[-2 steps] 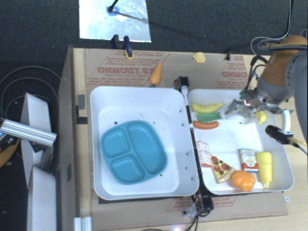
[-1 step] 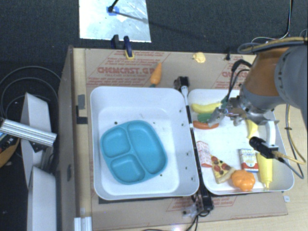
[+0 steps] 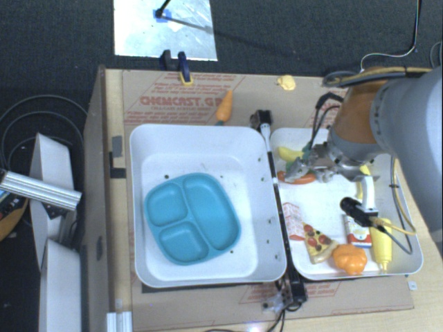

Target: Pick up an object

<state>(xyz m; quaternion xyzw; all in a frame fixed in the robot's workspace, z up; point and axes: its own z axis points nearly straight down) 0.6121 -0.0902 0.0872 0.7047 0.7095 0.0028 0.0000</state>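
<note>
Grey arm's end effector (image 3: 302,164) hovers at right bin's (image 3: 401,268) far-left corner; grip unclear.
Reaching step: next, close squarely on the banana (image 3: 286,153).

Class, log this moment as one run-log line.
arm: over right bin | gripper: low by banana | blue tray: left bin

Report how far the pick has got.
Done: the gripper is down in the right bin, at the toys near its far left corner. In hand: nothing visibly lifted. Left: grasp and raise one; the pizza slice and orange pepper lie untouched.
</note>
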